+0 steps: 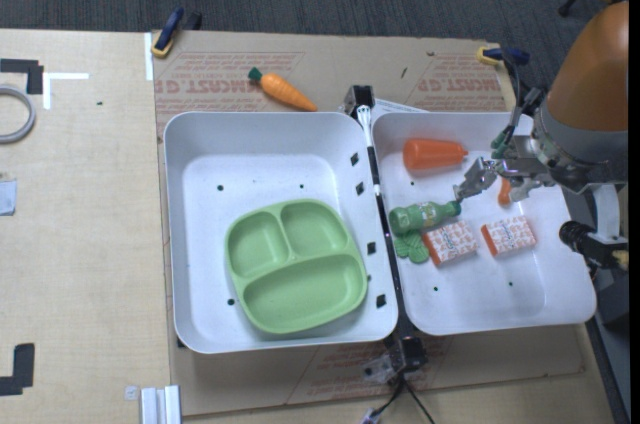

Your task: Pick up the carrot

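Gripper (478, 180): low over the right bin (560, 307), just beside the cap end of a green bottle (425, 214). Open or shut, impossible to tell at this angle; nothing visibly held.

Carrot (283, 90): orange with a green top, lying flat on the cardboard (220, 72) covering the bench, outside both bins, just beyond the far rim of the left bin (190, 242). Well apart from the gripper, and untouched.

Also in the right bin: a tapered orange piece (435, 153) near the far wall, possibly a second carrot-like toy but lacking a green top, plus two small boxes (480, 238) beside the bottle. In the left bin, a green divided plate (296, 264).

Progress, judged from this layout: none of the pick done. Left to do: travel across to the cardboard, descend over the carrot, close, lift. If the orange piece is meant instead, a much shorter reach, yet equally no grasp made.
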You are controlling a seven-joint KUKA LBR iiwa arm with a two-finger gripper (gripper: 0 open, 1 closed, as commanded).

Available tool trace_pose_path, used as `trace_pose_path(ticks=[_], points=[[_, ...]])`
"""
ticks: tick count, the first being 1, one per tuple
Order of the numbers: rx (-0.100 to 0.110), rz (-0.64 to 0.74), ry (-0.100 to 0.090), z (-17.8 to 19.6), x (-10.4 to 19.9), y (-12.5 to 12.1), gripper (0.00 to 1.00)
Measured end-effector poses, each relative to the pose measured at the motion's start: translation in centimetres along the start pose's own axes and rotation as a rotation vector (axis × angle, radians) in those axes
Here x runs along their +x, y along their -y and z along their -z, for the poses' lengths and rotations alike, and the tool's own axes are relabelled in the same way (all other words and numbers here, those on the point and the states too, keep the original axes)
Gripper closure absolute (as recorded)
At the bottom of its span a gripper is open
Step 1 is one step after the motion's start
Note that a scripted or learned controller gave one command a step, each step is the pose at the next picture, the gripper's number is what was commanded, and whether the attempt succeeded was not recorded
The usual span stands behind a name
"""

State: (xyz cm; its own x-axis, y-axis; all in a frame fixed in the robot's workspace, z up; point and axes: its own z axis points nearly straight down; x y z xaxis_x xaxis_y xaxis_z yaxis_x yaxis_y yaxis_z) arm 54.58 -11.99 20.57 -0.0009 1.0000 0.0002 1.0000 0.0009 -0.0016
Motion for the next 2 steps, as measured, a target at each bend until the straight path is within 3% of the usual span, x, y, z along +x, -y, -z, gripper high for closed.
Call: trace_pose_path(ticks=[1, 2], points=[[-0.003, 0.049, 0.001, 1.4, -3.9, -4.2, 0.0], [-0.009, 0.124, 0.005, -10.0, -2.7, -3.3, 0.0]])
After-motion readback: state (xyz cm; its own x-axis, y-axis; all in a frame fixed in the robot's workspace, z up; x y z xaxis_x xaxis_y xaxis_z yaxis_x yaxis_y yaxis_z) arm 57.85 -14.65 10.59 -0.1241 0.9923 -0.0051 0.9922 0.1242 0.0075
